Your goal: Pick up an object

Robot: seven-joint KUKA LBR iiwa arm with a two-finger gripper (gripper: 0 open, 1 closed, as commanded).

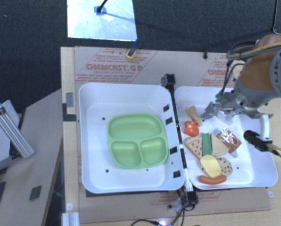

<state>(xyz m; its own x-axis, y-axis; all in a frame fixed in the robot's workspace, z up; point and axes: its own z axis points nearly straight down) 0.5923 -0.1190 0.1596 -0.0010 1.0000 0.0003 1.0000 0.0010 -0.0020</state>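
Observation:
My gripper (219,111) hangs over the back part of the right bin (265,173), on the grey arm with the orange band that comes in from the right. It is beside and slightly above a tan wedge (193,114). In front of it a cluster of toy foods lies on the bin floor: a red piece (191,128), a pizza slice (194,147), a green stick (206,143), a bread slice (219,148), a brown iced cake piece (228,139), a yellow piece (210,164), a cookie (224,166) and a sausage (212,179). I see nothing held in the gripper.
The left bin (91,126) holds a green divided plate (136,141). A black hinge strip (174,126) runs between the two bins. The foods crowd the right bin's left and front.

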